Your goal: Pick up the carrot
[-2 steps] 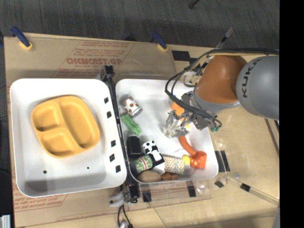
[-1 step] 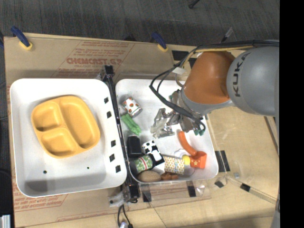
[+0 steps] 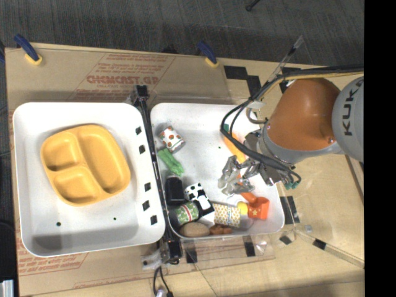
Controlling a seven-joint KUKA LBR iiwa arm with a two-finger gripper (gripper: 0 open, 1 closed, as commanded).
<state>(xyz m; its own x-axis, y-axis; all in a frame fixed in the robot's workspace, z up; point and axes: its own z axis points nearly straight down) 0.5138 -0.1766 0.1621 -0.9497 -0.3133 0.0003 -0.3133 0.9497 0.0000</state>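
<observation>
The carrot (image 3: pixel 258 206) is a short orange piece lying near the front right corner of the right bin (image 3: pixel 204 119), beside a yellow carton (image 3: pixel 227 215). My gripper (image 3: pixel 236 177) hangs over the bin floor just up and to the left of the carrot, below the orange-banded wrist (image 3: pixel 303 119). Its two metal fingers (image 3: pixel 226 176) point down and stand apart, with nothing between them. The carrot lies free, a short gap from the nearer fingertip.
Along the right bin's left and front sides lie a small can (image 3: pixel 171 139), a green item (image 3: pixel 170 163), a black object (image 3: pixel 174 190), a black-and-white toy (image 3: pixel 198 194), a green bottle (image 3: pixel 185 213) and brown pieces (image 3: pixel 196 229). A yellow divided plate (image 3: pixel 85 163) fills the left bin (image 3: pixel 31 228).
</observation>
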